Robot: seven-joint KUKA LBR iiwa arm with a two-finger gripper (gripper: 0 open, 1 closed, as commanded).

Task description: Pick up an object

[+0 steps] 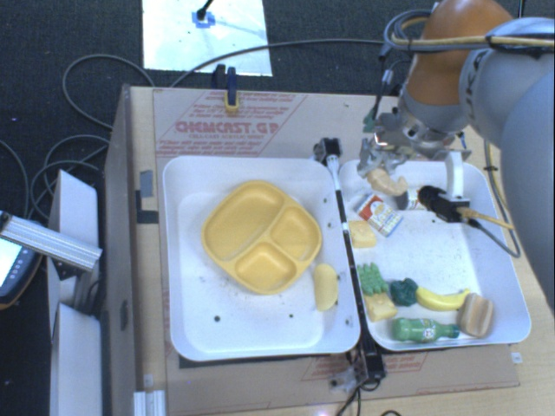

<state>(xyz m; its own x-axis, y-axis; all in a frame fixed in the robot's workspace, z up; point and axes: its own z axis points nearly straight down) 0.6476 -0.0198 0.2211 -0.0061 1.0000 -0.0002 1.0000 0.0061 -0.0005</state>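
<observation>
The gripper (384,165) sits at the far left corner of the right bin (499,271), closed on a pale toy (387,181), so the arm can lift it out.

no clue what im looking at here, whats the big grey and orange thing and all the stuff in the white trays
That is a robot arm, seen by one camera fixed above the bench. Its gripper hangs over the far end of the right bin, above a pale toy food piece; I cannot tell whether it holds it. That bin also holds a small carton, a banana, a green bottle and other toy foods. The left bin holds a yellow divided plate and a yellow piece.
</observation>
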